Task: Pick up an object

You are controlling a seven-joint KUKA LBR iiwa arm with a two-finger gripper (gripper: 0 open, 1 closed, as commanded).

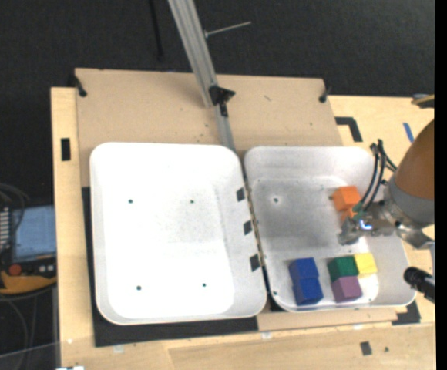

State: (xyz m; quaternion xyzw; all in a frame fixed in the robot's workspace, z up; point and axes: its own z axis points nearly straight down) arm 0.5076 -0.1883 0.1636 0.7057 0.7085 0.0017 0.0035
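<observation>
In the camera view the gripper (352,228) hangs in the right bin (300,168) just at 6 o'clock of the orange block (346,197); whether it is open or closed cannot be told. The block looks small, rigid and light, best taken across two flat opposite faces. At 6 o'clock sit blue (306,280), green (342,268), yellow (364,264) and purple (347,287) blocks.

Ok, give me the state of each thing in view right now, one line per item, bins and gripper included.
Left white shallow bin: sits flat on the bench, nothing in it.
Right white shallow bin: holds all the blocks.
Orange block: lying in the right bin, beside the gripper.
Blue rectangular block: lying flat near the front wall.
Green block: touching yellow and purple.
Yellow block: resting beside green.
Purple block: resting before green.
Two-finger gripper: low in the right bin.
</observation>
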